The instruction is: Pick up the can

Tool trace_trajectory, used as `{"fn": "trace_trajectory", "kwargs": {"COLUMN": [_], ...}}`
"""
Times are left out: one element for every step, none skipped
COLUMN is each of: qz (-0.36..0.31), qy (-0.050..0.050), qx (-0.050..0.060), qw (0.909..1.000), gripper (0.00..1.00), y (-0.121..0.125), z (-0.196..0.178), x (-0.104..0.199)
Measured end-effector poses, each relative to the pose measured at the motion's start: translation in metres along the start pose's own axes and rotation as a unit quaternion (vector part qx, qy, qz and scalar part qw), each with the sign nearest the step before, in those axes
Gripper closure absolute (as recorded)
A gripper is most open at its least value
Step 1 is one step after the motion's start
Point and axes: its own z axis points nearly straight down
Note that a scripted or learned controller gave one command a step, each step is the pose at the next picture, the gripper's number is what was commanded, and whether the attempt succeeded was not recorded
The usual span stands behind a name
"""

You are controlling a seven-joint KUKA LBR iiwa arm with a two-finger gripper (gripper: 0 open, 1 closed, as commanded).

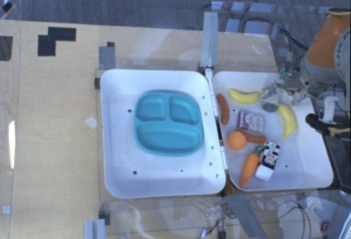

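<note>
The grey two-finger gripper (272, 96) hangs over the right white bin (312, 175), between two yellow bananas (245, 95). A small silvery metal can (270, 104) sits directly beneath it; how it grips I cannot tell.

No text, brand, number or sign can be read. White markings are seen on the red can (250, 121) in the right bin (307, 175), and a black-and-white pattern is borne by the small carton (268, 160), but both are too small and blurred to be made out.
</note>
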Motion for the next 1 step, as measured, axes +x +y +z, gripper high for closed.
{"fn": "trace_trajectory", "kwargs": {"qz": [0.086], "qy": [0.0], "qx": [0.005], "qw": [0.9963], "gripper": [0.0], "y": [0.0221], "z": [0.0306], "x": [0.0173]}}
